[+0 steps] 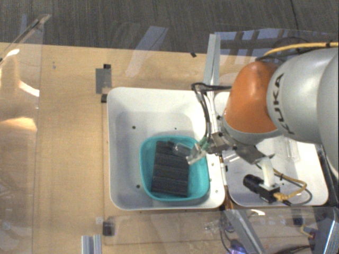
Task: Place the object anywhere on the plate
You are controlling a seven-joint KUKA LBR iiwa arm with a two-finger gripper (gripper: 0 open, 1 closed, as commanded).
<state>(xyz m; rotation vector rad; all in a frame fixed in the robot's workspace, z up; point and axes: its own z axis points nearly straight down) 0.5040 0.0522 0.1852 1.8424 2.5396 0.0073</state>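
A teal plate [149, 152] sits in the left white bin [121, 142], toward its front. A black ribbed block [170, 169] lies flat on the plate, filling most of it. My gripper [192, 153] hangs over the plate's right rim, at the block's upper right corner. Its pale translucent fingers point left toward the block. Nothing shows between them. The grey arm with its orange band [253, 106] hides the wrist and much of the right bin.
The right white bin [302, 192] lies under the arm, with a black cylindrical part [258, 187] and yellow cable above it. A metal post [212, 57] stands behind the bins. A clear panel covers the bench at left.
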